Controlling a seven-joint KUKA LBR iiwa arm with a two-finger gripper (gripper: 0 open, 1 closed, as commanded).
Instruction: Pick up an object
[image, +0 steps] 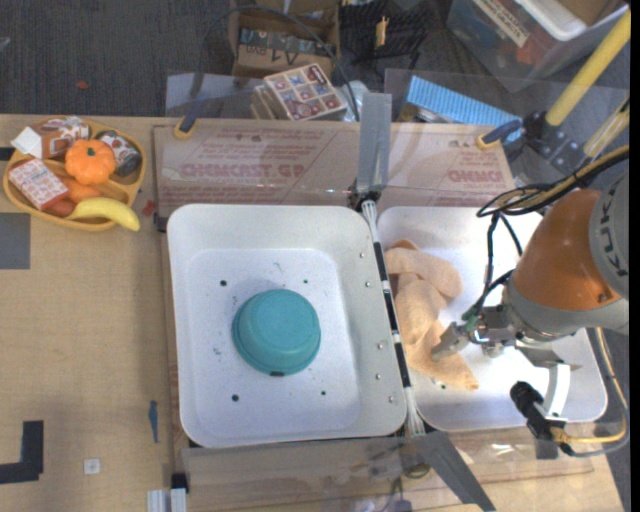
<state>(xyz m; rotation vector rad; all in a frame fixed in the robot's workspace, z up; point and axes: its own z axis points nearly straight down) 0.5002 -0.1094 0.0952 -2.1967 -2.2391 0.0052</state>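
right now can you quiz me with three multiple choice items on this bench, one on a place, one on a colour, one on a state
1. Where does the bowl sit?
A. in the left bin
B. in the right bin
C. on the bare bench

2. What colour is the cloth?
A. dark blue
B. pale peach
C. bright green

3. How does the bowl stand?
A. upright and full of fruit
B. lying on its side
C. turned upside down

Key: 1 A, it lies in the middle of the left bin. 2 B, the crumpled cloth in the right bin is pale peach, with the tool right at it. 3 C, its flat base faces up.
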